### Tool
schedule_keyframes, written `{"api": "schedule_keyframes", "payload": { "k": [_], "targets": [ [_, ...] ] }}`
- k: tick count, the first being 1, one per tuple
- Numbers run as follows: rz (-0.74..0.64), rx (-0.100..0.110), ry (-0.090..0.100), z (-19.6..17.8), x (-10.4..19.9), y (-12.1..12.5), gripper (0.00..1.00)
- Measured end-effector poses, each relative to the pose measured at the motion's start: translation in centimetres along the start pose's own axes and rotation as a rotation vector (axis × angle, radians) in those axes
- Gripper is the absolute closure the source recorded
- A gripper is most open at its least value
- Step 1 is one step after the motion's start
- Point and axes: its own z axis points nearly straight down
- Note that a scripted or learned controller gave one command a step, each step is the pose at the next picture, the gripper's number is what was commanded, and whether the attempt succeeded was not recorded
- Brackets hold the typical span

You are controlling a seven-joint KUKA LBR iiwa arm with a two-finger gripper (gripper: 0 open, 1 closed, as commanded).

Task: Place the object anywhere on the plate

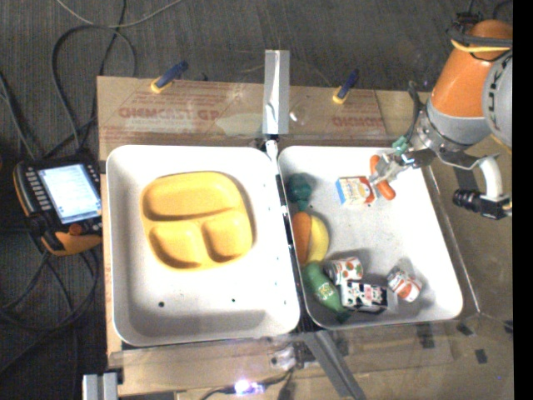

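Observation:
The yellow plate, with three compartments, lies in the left white bin with nothing on it. My gripper hangs over the upper right part of the right bin. Just below and left of it lies a small white, blue and orange carton, and a small orange-red piece sits right under the gripper's tip. Whether anything is held cannot be made out.
Also in the right bin are a dark green item, an orange carrot, a yellow fruit, a green vegetable and three small cartons near the front. A tablet lies left of the bench.

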Motion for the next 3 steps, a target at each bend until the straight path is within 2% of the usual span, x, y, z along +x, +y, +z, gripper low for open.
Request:
{"api": "schedule_keyframes", "payload": {
  "k": [1,2,3],
  "targets": [
    [-0.049,0.0,0.0,2.0,0.7,3.8,1.0],
    [-0.053,-0.002,-0.001,0.6,-2.5,3.0,1.0],
    [-0.225,-0.002,0.002,-0.3,6.3,4.9,1.0]
  ]
}}
